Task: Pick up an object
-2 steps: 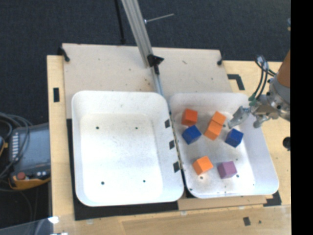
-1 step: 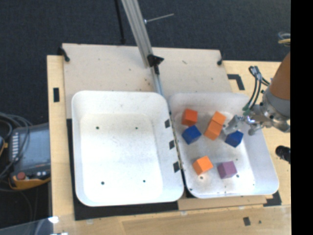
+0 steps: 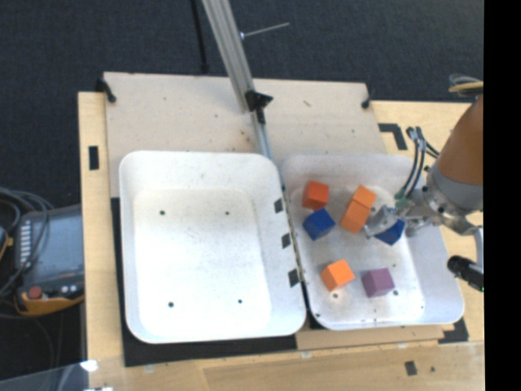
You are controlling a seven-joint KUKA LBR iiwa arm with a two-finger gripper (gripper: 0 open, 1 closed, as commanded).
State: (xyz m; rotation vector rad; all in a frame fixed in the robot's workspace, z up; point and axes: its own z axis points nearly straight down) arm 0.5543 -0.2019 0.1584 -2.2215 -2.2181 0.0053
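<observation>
My gripper (image 3: 381, 221) is low over the right bin (image 3: 431, 300), reaching in from the right. A blue block (image 3: 393, 235) lies right at its tip, partly covered by it. Just to the left stands a tall orange block (image 3: 358, 208), touching or nearly touching the gripper. Further left are an orange cube (image 3: 317, 194) and a blue cube (image 3: 319, 223). Nearer the front lie another orange cube (image 3: 337, 274) and a purple cube (image 3: 377, 282).
The left bin (image 3: 203, 243) sits beside the right one, with a narrow divider between them. A slanted metal rail (image 3: 232, 47) rises from the back of the bench. The arm's orange band (image 3: 466, 149) hangs over the right bin's right edge.
</observation>
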